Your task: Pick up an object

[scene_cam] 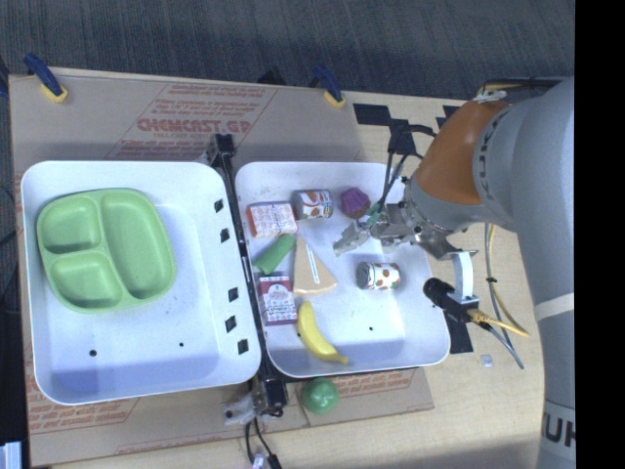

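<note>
- While the gripper hangs over the right bin, its fingers look parted and pinch nothing.
- Camera view: taking the small can as landmark, the claw sits just above and left of it, apart from it; the can lies on its side, long axis roughly left-right.
- Purple lump lies farther up from the can, the cheese wedge just left, the banana below-left.
- I judge the can the nearest target.

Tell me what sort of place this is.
Probably a robotics lab bench set up for grasping trials: a robot arm reaches over two white bins, cardboard is clamped beneath them, and the right bin holds toy groceries such as a banana.
</note>
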Motion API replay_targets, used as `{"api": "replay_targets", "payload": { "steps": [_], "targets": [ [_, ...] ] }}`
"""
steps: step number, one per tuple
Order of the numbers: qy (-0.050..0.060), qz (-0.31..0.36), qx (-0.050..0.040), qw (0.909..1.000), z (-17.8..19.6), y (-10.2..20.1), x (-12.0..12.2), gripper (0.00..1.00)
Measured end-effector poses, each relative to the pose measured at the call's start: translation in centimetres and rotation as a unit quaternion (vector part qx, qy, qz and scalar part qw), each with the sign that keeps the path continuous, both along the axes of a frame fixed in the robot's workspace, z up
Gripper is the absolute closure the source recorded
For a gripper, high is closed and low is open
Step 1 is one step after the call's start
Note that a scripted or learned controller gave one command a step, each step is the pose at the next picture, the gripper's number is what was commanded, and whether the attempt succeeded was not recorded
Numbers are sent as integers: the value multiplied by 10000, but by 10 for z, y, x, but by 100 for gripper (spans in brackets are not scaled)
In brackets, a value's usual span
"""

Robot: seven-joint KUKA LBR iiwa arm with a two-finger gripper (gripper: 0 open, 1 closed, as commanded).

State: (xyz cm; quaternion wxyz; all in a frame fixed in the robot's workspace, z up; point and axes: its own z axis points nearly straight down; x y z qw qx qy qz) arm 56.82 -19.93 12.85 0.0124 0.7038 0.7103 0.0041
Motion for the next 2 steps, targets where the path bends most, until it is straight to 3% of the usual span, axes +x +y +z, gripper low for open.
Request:
{"api": "replay_targets", "payload": {
  "steps": [1,2],
  "targets": [
    [143,-15,68,9999,-37,11,-93,0],
    [136,16,61,9999,-27,11,-91,100]
  ]
}}
